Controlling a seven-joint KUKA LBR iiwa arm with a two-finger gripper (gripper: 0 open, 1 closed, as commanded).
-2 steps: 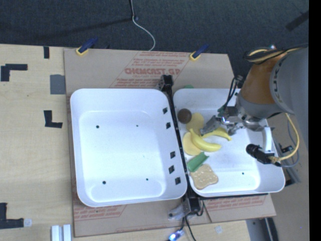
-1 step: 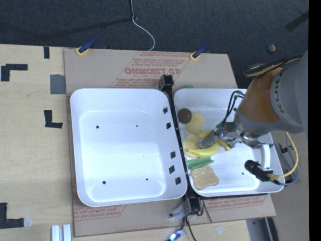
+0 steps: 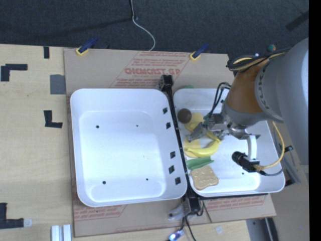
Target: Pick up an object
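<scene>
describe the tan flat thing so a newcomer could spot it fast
Look in the right bin, along its near edge by the divider. The tan toast-shaped slice lies flat there, just below the green piece and the yellow banana; it alone is beige and speckled.

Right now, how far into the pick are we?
Done: the arm has reached into the right bin and the gripper sits low over the banana. In hand: nothing visibly lifted. Left: grasp and raise; brown ball, green piece and toast lie untouched.
</scene>
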